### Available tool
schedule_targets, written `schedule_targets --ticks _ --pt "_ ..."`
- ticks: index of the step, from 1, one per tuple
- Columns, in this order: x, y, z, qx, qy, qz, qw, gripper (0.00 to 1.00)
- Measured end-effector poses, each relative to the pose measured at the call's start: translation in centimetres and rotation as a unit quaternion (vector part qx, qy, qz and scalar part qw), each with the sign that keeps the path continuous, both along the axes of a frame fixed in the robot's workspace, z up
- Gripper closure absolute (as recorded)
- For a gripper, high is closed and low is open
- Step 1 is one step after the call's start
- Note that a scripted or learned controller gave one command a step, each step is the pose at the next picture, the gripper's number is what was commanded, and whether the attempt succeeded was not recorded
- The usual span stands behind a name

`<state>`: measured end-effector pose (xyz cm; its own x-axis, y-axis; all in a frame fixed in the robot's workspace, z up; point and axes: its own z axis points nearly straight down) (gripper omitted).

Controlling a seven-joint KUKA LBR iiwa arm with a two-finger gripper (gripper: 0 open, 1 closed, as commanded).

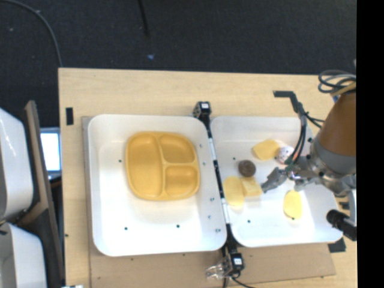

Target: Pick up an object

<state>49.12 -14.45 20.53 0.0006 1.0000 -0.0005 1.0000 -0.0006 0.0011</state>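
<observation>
I see my tool (277, 179) low in the right bin (264, 233), beside yellow pieces (241, 189); whether its grip is apart or together, I cannot tell.

No text, label, brand, number or sign can be read anywhere in the view; nothing legible is carried by any surface that is seen.

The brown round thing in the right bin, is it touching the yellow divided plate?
Apart. The camera view shows the brown round thing in the right bin, the yellow divided plate in the left bin.
</observation>
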Motion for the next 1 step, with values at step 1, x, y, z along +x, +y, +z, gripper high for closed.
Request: schedule_targets --ticks 1 --pt "-0.09 4.52 2.22 0.0004 -0.001 0.011 0.9999 0.0"
